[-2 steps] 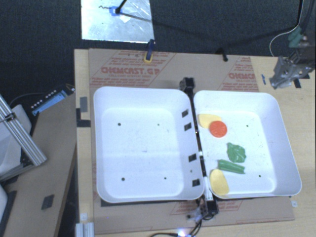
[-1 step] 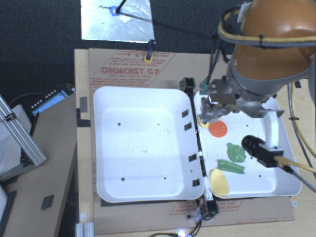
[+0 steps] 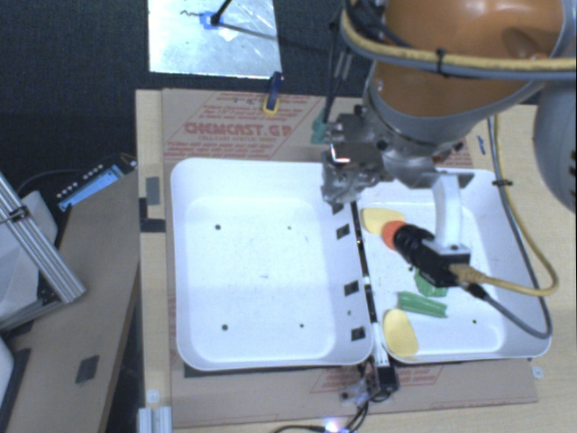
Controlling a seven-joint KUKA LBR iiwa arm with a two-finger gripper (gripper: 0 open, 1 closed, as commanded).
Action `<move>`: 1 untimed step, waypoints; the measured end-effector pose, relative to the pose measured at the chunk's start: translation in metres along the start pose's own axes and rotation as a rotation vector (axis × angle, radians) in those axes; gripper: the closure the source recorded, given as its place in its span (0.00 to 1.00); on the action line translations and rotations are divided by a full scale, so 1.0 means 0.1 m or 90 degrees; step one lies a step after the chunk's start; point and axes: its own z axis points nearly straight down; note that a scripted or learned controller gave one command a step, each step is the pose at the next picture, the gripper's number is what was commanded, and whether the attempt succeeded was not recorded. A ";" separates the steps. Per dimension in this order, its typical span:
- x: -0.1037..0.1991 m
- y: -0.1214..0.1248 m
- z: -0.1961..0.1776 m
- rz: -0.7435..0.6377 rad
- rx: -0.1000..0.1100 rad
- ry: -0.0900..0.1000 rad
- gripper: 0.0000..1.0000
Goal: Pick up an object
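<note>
Gripper (image 3: 340, 188): upper centre of frame, over top end of the seam between left bin (image 3: 261, 269) and right bin (image 3: 505, 332). Released or clenched: cannot tell from this view.

Objs for pickup: all in right bin, centre-right to lower-right of frame.
- Upper yellow piece (image 3: 382, 216): near bin's top-left corner, just below and right of gripper.
- Orange item (image 3: 394, 234): at that piece's lower edge, approx. touching.
- Green strip (image 3: 424, 305): lying flat, lower-left part of bin.
- Second green piece (image 3: 433, 287): just above the strip, partly hidden.
- Lower yellow piece (image 3: 401, 332): bin's bottom-left corner, beside seam, just below green strip.

Both bins sit on printed cardboard sheet (image 3: 234, 124).
</note>
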 end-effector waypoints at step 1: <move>0.60 0.00 -0.35 0.000 0.000 0.001 1.00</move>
